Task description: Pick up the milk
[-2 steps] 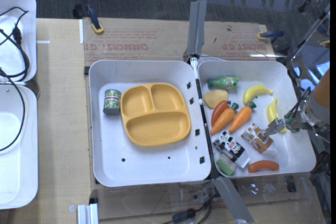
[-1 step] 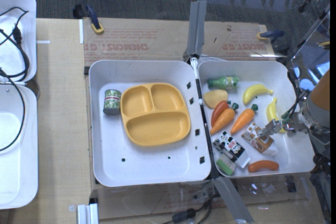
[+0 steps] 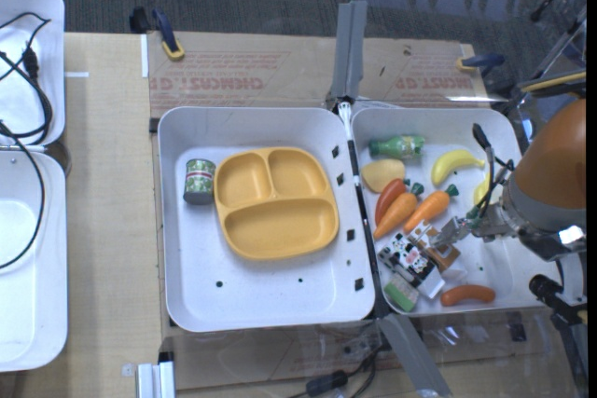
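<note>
The milk is a small white carton with black cow spots, lying on its side at the front left of the right bin. My gripper reaches in from the right and hovers just right of and above the carton, its fingers slightly apart with nothing between them. The carton lies on the bin floor, beside the carrots.
Two orange carrots, a red pepper, a yellow potato-like piece, a green bottle, a banana, a red sausage and a green slice crowd the right bin. The left bin holds a yellow divided plate and a can.
</note>
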Robot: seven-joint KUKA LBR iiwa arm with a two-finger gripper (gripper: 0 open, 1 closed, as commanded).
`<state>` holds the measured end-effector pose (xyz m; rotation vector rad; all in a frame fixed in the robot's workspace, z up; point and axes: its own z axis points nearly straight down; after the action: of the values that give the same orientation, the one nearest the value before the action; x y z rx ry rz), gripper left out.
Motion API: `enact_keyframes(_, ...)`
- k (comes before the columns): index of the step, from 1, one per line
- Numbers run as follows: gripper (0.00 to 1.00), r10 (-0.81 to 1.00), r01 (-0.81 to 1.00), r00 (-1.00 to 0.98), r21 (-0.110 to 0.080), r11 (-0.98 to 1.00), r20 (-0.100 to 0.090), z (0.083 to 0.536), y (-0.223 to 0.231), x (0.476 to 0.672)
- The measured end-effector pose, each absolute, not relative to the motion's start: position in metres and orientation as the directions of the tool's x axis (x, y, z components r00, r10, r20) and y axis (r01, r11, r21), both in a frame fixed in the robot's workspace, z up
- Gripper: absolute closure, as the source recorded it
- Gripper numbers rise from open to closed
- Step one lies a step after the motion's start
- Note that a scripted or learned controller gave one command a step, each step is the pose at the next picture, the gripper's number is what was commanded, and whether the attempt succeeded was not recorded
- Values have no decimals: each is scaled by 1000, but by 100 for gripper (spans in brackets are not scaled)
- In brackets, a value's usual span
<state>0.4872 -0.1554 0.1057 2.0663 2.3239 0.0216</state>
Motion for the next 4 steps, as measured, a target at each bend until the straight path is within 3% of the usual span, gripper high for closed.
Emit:
enact_keyframes(1,0,1000,999,20,37,-20,-15,105,-105,487)
enact_keyframes(3,0,967,966,-255,34,256,-19,106,-104,495)
enact_keyframes(4,0,977,977,-213,18,213,-8,105,-103,506)
